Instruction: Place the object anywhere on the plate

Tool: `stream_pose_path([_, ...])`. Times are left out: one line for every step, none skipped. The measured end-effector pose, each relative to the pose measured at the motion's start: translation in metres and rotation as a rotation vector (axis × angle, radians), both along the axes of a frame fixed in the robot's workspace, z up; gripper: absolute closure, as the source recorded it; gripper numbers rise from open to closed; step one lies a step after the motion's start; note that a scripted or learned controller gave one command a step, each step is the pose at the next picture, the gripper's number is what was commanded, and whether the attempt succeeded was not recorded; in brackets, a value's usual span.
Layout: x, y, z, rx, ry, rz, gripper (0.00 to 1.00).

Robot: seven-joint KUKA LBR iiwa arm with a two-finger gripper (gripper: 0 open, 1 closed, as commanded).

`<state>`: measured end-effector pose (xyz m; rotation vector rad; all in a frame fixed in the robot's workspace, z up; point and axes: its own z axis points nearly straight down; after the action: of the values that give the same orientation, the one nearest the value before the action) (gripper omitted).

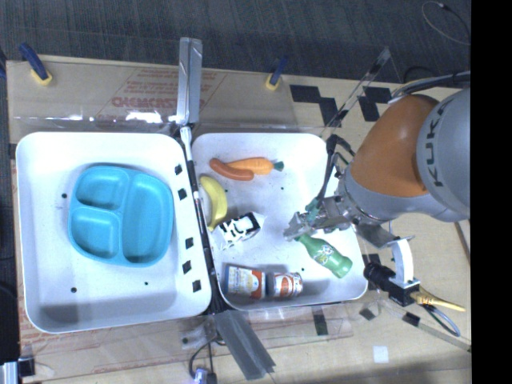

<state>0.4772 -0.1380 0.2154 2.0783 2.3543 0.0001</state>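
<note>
Tool [308,224] sits at the green bottle's [326,255] cap end, grip state unclear. Bottle lies far right of blue plate [120,213]; round body may roll or slip.

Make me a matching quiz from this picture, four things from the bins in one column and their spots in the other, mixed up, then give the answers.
Things:
1. plate
2. carrot
3. green bottle
4. can

Places:
A. lying along the right bin's near edge
B. beside the hand, on the right bin's right side
C. in the left bin
D. at the far end of the right bin

Pairs: 1-C, 2-D, 3-B, 4-A
</note>
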Motion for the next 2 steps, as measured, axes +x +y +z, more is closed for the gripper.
stream_pose_path([-0.001,0.015,-0.031,0.002,0.007,-0.233,1.0])
stream_pose_path([0.031,0.06,0.078,0.002,0.004,-0.324,1.0])
